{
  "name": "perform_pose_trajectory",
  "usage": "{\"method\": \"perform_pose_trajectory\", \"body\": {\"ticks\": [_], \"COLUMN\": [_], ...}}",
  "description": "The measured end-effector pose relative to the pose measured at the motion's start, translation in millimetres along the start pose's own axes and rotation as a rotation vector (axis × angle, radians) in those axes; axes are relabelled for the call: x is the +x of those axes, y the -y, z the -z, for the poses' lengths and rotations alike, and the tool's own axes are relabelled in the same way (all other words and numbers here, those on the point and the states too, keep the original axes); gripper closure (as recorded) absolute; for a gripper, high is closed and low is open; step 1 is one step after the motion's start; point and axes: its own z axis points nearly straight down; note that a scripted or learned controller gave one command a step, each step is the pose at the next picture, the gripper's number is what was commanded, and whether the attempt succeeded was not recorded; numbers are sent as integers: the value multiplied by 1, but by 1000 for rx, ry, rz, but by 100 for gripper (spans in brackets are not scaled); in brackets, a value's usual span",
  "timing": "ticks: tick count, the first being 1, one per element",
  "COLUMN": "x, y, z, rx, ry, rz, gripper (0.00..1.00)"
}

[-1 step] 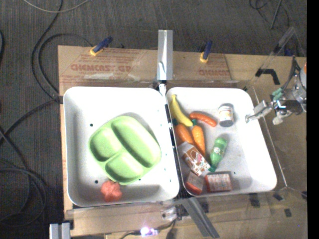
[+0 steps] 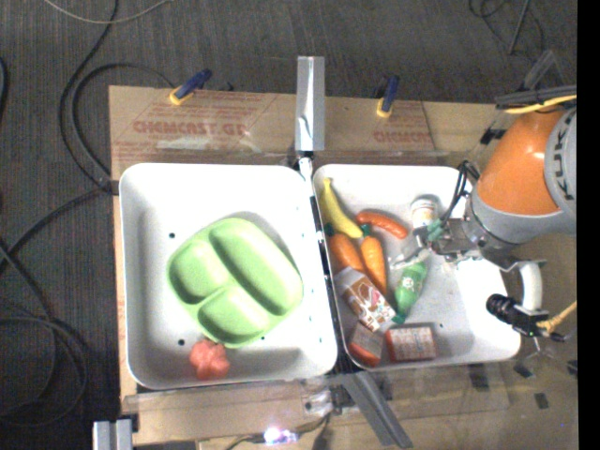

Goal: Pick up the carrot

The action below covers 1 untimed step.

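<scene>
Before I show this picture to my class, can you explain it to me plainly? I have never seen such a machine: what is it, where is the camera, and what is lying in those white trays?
The camera hangs above a bench, looking down at a slant. The grey and orange shape is a robot arm reaching in from the right; its gripper hovers over the right bin. That bin holds toy groceries: a carrot, a banana, a green bottle and small packets. The left bin holds a green divided tray and a small red object. Nothing shows between the gripper's tips, so it holds nothing that I can see.
</scene>
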Motion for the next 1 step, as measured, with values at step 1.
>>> {"method": "perform_pose_trajectory", "body": {"ticks": [1], "x": [49], "y": [-47], "z": [-68], "rx": [-14], "ry": [8], "rz": [372], "gripper": [0]}}
